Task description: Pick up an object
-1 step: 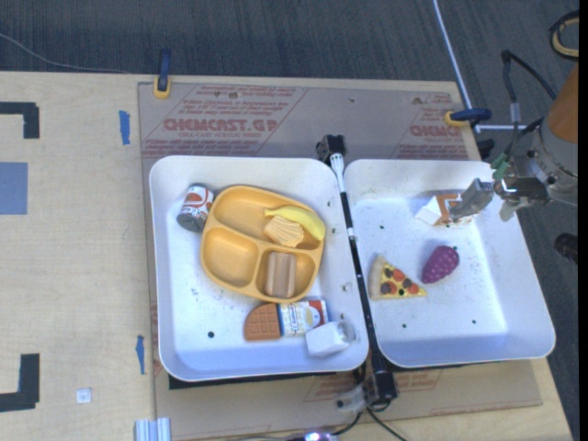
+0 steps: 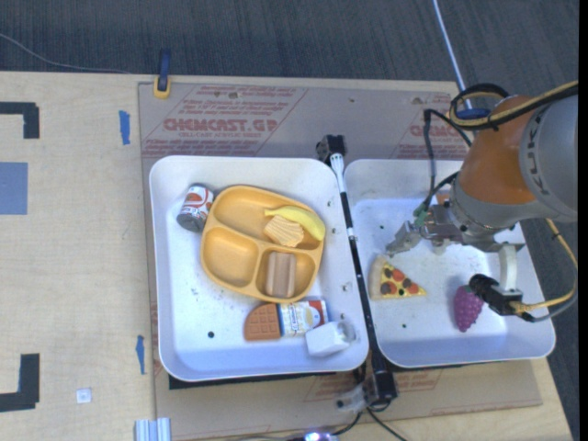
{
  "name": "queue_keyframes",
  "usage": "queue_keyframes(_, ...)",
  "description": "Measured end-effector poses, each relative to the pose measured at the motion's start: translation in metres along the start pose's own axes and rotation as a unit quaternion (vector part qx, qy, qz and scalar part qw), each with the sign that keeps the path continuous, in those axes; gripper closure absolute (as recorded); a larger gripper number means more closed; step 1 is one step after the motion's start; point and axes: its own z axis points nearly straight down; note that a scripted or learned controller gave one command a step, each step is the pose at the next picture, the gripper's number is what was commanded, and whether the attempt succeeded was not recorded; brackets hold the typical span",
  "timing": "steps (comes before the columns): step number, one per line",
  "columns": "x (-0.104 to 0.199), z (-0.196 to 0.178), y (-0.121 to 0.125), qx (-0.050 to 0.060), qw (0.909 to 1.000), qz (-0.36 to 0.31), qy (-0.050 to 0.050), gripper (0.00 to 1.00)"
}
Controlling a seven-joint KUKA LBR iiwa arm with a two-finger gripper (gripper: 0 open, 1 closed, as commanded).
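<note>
In the right bin (image 2: pixel 533 343), a toy pizza slice (image 2: pixel 397 283) lies at the near left. A purple bunch of grapes (image 2: pixel 467 308) rests to its right. My gripper (image 2: pixel 405 238) hangs low over the bin floor just above the pizza slice, a little toward the bin's far side. Nothing shows in it. The orange-banded wrist (image 2: pixel 496 168) rises behind it to the right, and part of the arm covers the bin's right half.
The left bin (image 2: pixel 170 274) holds a yellow divided plate (image 2: pixel 230 251) with a banana (image 2: pixel 300 219) and a brown block (image 2: pixel 278 274). A can (image 2: pixel 194 207) lies at its far left. A waffle (image 2: pixel 262 322), a small carton (image 2: pixel 303 315) and a white cube (image 2: pixel 323 338) sit near its front.
</note>
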Motion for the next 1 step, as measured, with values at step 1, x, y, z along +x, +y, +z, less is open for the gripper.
queue_keyframes(1, -0.0090, 0.0052, -0.0562, -0.007, 1.0000, -0.001, -0.002, 0.00)
